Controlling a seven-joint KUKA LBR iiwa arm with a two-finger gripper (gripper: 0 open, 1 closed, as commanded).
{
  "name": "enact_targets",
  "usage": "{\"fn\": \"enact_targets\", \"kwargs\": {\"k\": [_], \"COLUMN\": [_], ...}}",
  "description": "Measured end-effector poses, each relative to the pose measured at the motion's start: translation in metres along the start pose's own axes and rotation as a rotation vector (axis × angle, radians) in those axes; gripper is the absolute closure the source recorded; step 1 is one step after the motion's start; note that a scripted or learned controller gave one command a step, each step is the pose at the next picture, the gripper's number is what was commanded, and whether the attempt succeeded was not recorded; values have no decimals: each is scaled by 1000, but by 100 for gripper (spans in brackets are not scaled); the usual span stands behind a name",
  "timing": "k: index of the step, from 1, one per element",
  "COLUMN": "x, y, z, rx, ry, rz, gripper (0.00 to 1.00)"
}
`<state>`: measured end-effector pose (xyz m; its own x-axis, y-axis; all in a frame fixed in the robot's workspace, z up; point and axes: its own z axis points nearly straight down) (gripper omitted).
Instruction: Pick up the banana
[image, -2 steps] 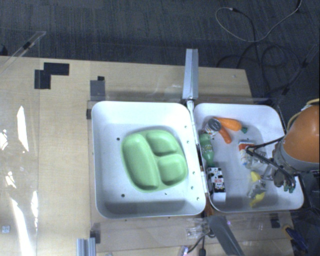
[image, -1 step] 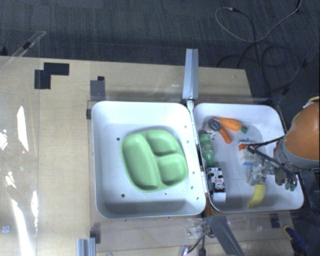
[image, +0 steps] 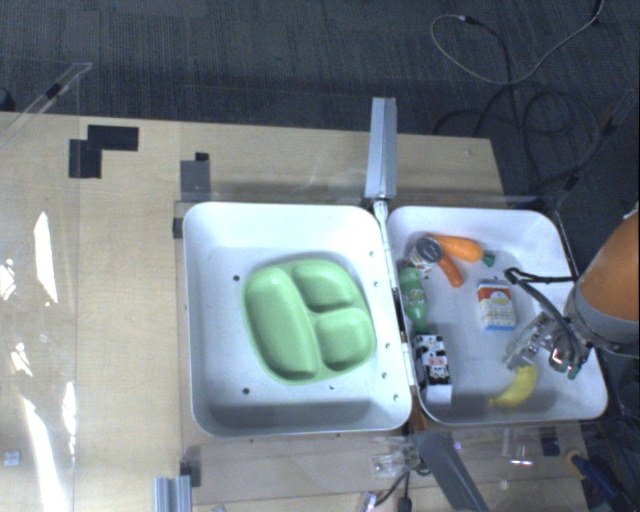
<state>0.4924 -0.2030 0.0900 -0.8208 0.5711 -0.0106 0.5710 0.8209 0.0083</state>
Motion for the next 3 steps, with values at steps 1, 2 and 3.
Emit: {"fn": "enact_targets", "kwargs": {"k": [1,2,3], "x": [30,-2,15], "y": [42,-3,18], "z": [0,0,-115], "rx": [2,2,8], "ry": [-9,-5,2], "rz": [399,269,591], "gripper": [100,100,100]}}
